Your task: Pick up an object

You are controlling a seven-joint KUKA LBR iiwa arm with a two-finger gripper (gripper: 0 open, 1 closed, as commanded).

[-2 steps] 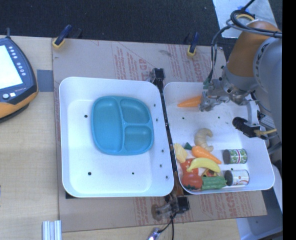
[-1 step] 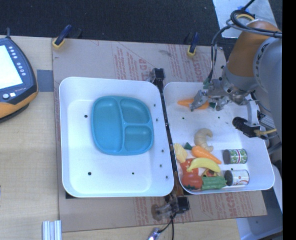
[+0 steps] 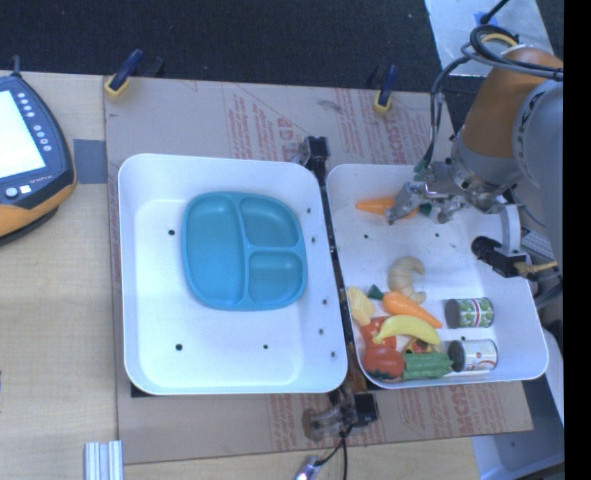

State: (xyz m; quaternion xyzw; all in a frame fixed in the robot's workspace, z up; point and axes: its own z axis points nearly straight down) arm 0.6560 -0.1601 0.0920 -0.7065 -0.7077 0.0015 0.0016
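In the right bin point(image 3: 520, 353) the tool point(image 3: 407, 208) sits low at the far end, its tips just beside an orange carrot point(image 3: 375, 206), though whether they are spread or pinching it I cannot tell, while a blue 3-compartment plate point(image 3: 245, 250) lies in the left bin point(image 3: 145, 268).

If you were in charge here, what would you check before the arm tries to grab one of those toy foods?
1. Gripper over the right bin, where the objects are: ok.
2. A target close by: ok, an orange carrot lies just beside the gripper.
3. Carrot stands apart from other items: ok.
4. Carrot between the fingers: cannot tell.
5. Other food pieces free to grasp: not ok, the banana and its neighbours are heaped together in the near corner.
6. Cans out of the way: ok, they lie apart from the gripper.
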